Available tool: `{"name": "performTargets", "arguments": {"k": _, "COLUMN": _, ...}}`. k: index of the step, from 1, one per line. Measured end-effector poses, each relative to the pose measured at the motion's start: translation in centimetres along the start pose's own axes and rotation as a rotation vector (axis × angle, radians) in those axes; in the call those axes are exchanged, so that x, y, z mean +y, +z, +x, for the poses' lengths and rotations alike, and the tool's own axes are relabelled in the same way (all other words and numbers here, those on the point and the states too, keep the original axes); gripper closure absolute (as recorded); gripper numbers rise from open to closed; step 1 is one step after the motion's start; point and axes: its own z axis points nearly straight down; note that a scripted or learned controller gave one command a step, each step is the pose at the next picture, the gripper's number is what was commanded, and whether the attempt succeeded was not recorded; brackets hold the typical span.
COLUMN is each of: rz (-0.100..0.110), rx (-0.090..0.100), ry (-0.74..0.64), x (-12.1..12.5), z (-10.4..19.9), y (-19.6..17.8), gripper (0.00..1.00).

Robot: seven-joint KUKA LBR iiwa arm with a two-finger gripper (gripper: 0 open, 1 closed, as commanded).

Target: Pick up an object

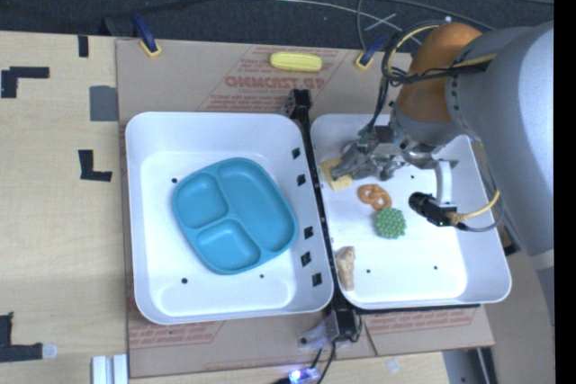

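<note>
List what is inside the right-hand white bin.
The right-hand white bin holds a pretzel-shaped orange piece, a bumpy green ball, a pale yellow block and a small tan piece. The pincer and grey arm cover the bin's upper part.

Bulky grey arm [526, 121] with a rounded orange band [441, 72] above the wrist; yellow and black cables loop along it; dark metal pincer [360, 159].

Pretzel [373, 194], green ball [390, 223], beige piece [345, 264], all in right bin [450, 283]
</note>
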Motion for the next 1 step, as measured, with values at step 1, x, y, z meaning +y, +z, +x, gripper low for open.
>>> {"name": "performTargets", "arguments": {"k": 1, "rz": -0.002, "rx": 0.0, "ry": -0.001, "x": 0.08, "z": 0.08, "y": -1.26, "gripper": 1.0}}
